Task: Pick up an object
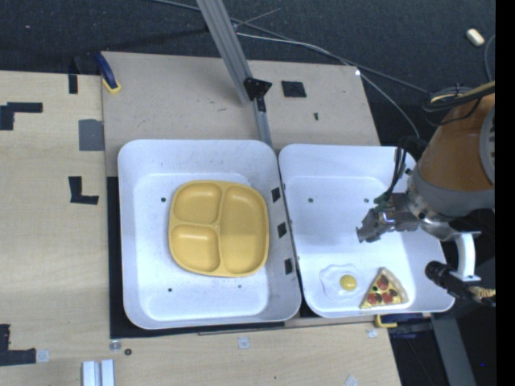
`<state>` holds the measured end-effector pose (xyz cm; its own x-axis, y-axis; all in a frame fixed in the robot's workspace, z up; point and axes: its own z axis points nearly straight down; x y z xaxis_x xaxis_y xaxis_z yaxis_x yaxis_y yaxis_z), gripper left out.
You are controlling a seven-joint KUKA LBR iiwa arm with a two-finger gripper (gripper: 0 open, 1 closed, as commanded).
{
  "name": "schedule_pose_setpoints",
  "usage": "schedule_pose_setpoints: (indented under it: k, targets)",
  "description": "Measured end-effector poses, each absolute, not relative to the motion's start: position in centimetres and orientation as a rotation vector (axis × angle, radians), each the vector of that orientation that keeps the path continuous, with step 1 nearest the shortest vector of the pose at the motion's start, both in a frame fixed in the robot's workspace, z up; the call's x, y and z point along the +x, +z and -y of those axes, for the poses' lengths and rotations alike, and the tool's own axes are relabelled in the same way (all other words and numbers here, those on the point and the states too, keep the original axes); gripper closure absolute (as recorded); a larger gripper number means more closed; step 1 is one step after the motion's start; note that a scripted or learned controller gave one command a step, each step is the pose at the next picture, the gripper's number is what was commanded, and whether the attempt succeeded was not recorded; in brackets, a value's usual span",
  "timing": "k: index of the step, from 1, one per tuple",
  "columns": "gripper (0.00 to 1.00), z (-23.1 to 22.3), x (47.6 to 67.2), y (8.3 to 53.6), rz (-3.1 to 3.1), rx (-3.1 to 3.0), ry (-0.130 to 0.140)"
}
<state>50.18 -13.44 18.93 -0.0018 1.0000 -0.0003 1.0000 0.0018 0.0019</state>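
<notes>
Pizza slice [385, 289] lying flat in the right bin [338, 163], down in the near right corner, red-topped with dark spots and a tan crust edge. Just beside it on the left, a fried egg [341, 281], white with a yellow yolk, close to the slice but seemingly not touching. Both near the bin's front wall.

Up above them, end effector [373, 228] poised over the middle-right of that same bin, dark and small at the tip of the arm [455, 163], pointing left. Well clear of slice and egg, nothing visible in its grip. Fingers too dark and blurred to read: open or closed, can't tell. Arm reaching in from the right, orange band bright above the grey wrist, a black cable trailing along it.

Over in the left bin [145, 163], a yellow plate [218, 228] with three compartments, sitting about centre, a little toward the right wall. Bins side by side on the bench [48, 240], walls touching in the middle. Metal pole [225, 30] slanting in from the top toward the gap between the bins.
</notes>
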Motion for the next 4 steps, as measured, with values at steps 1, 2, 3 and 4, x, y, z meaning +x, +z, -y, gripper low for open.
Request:
schedule_pose_setpoints:
  k: [1,2,3,4]
  targets:
    - [1.0,13.4,50.2,21.4,-2.222,2.22,0.001]
    - [1.0,8.0,50.0,20.5,-2.229,2.217,-0.002]
    - [1.0,2.2,49.9,21.9,-2.231,2.214,0.001]
    - [1.0,-3.5,49.6,23.0,-2.231,2.214,0.0]
